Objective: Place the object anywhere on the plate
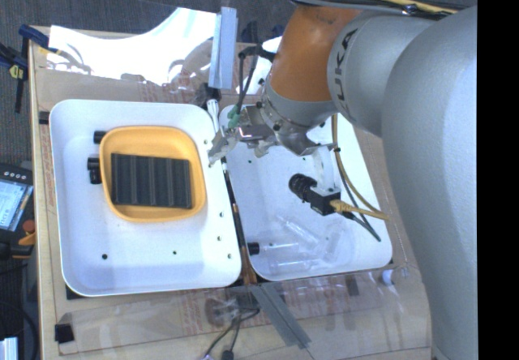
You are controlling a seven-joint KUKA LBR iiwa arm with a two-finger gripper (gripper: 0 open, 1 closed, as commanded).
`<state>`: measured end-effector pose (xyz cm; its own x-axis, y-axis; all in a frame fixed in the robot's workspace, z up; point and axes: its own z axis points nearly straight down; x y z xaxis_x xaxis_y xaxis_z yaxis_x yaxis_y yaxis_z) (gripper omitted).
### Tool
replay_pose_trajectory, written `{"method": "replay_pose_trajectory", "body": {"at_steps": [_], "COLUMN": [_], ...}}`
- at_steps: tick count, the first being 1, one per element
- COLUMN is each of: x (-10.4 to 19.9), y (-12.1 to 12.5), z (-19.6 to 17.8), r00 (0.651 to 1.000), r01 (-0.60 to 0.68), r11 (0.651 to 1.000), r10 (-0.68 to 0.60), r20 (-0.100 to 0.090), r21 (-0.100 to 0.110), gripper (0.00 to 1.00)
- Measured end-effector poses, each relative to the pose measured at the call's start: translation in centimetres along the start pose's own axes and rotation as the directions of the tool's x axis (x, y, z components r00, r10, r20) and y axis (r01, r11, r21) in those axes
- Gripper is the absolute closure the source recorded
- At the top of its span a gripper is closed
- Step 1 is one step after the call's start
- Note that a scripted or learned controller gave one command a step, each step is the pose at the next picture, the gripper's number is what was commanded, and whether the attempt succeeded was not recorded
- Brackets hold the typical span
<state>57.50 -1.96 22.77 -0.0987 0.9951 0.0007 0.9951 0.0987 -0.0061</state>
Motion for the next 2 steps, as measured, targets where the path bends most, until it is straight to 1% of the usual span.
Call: {"method": "replay_pose_trajectory", "body": {"at_steps": [1, 2], "x": [8.1, -0.5], "y": [-0.2, 3.0], "z": [0.4, 3.7], "r00": [0.999, 0.999], "r01": [0.048, 0.052], "r11": [0.999, 0.999], "r10": [-0.048, -0.052], "r20": [0.0, 0.001], "r21": [0.0, -0.002], "gripper": [0.0, 0.0]}}
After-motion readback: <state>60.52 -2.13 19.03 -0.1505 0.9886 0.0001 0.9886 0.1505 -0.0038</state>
